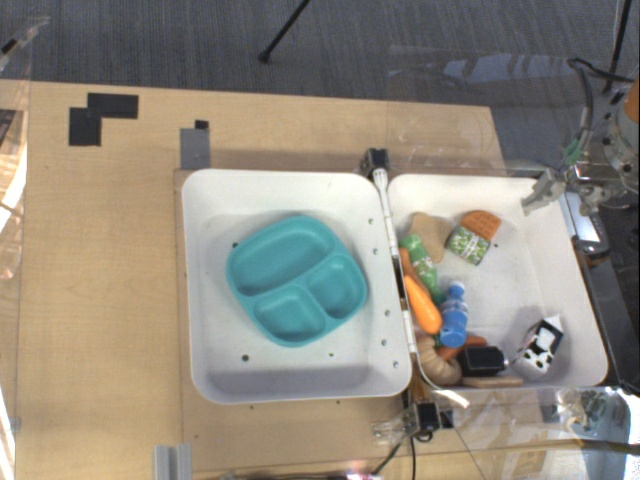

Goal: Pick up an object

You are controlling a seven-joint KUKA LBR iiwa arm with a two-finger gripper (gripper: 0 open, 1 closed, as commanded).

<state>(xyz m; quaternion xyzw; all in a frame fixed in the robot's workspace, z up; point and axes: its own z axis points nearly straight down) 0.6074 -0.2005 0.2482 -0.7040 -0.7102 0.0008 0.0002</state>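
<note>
The right bin (pixel 560 268) holds a heap of small toys. Along its left side lie an orange carrot (pixel 425 304), a blue bottle (pixel 455 314) and a green piece (pixel 417 252). A green packet (pixel 467 245) and an orange-brown item (pixel 483 222) lie near the far side, next to a tan piece (pixel 429 230). At the near right sits a black-and-white toy (pixel 541 344). A black item (pixel 483 358) rests near the front. My gripper (pixel 556 183) hovers over the bin's far right corner, away from the toys, and nothing shows in it.
The left bin (pixel 210 368) carries a teal divided plate (pixel 297 279). A ridge (pixel 393 268) separates the two bins. Cables and clips sit at the bench's front edge (pixel 425 423). Black marks (pixel 100 115) lie on the wooden bench at the far left.
</note>
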